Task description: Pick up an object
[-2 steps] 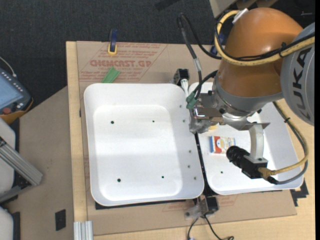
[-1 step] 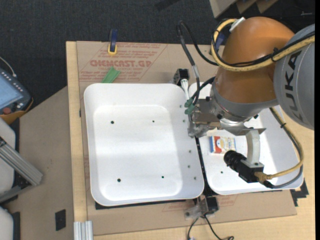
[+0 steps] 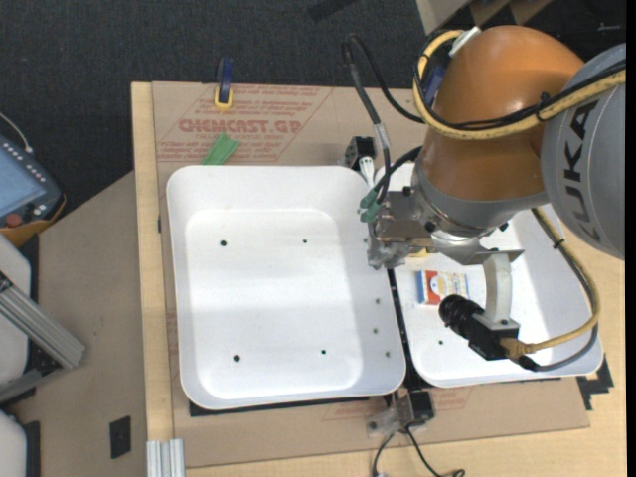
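The gripper (image 3: 384, 246) hangs over the left edge of the right bin (image 3: 452, 362), beside the seam with the left bin (image 3: 268, 306); its opening cannot be told. A white packet (image 3: 429, 286) with red and blue print lies just beside it in the right bin.

We see dark carpet (image 3: 99, 28) around the pale worktop (image 3: 89, 266), topped with a cardboard sheet (image 3: 288, 142) (red lettering, blue clamp (image 3: 225, 79)).

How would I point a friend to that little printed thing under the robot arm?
Take the shallow white bin on the picture's right. Just under the grey and orange arm, by that bin's left wall, lies a small flat white packet. Its blue and red print sets it apart from the plain white floor.
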